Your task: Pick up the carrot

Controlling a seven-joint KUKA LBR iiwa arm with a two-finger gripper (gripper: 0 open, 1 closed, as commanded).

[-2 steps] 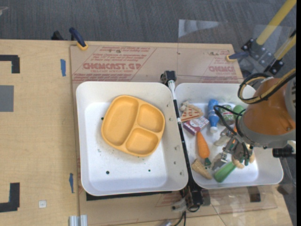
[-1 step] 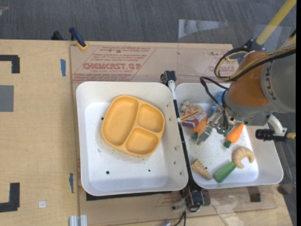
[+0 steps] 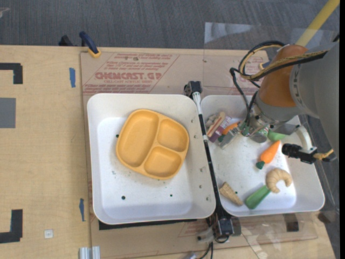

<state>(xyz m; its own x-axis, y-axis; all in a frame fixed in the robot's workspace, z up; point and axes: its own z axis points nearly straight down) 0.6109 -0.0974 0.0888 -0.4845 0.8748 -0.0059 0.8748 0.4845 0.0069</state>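
From the overhead camera view I see the carrot (image 3: 269, 153) lying loose in the right bin (image 3: 315, 201), right of frame centre, orange body slanting up-right with its green tip at the lower left. The end effector (image 3: 253, 127) sits at the bin's upper part, just up-left of the carrot, next to a cluster of small toys (image 3: 221, 127); whether it is spread or pressed together I cannot tell. Below the carrot lie a croissant (image 3: 279, 179), a green vegetable (image 3: 257, 197) and a cone-shaped piece (image 3: 229, 193). The left bin (image 3: 102, 198) carries a yellow divided plate (image 3: 153, 143). I judge the carrot not yet picked up, since it rests flat on the bin floor.
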